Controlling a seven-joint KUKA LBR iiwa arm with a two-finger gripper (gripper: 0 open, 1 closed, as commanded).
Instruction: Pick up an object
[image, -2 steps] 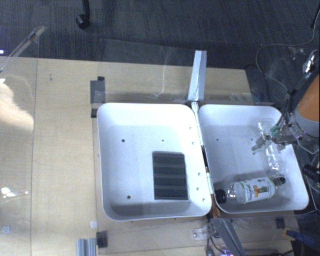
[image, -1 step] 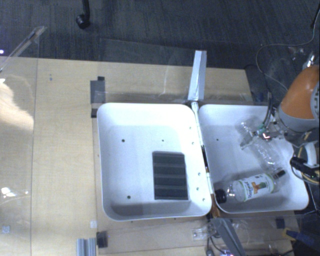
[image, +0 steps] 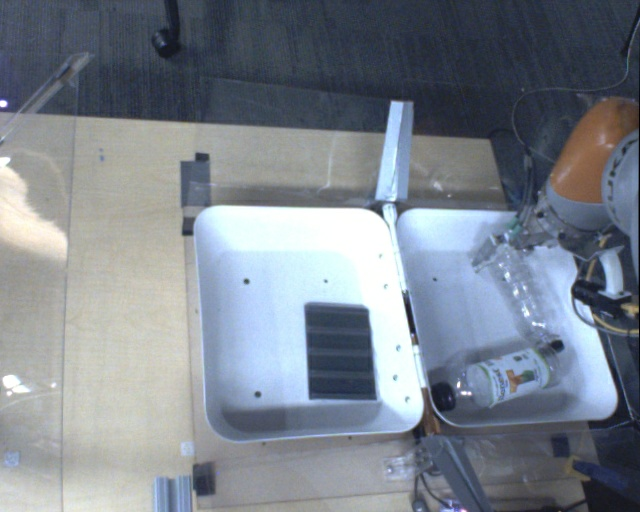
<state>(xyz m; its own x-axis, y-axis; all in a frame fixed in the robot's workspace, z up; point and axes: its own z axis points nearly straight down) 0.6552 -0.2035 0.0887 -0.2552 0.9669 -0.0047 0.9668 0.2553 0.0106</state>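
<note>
Hand — at the far right corner of the right bin, low over its floor; its clear parts blur into the white, so how far it is open, and any hold, cannot be told. Arm — grey with orange band, entering from the right. Bottle — lying on its side by the right bin's near wall, dark cap leftward. Left bin — holds a dark ribbed block. Table — light wood

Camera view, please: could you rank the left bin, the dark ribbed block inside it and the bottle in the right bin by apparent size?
1. left bin, by far the largest.
2. dark ribbed block.
3. bottle, lying on its side; about as long as the block but clearly narrower.
</note>
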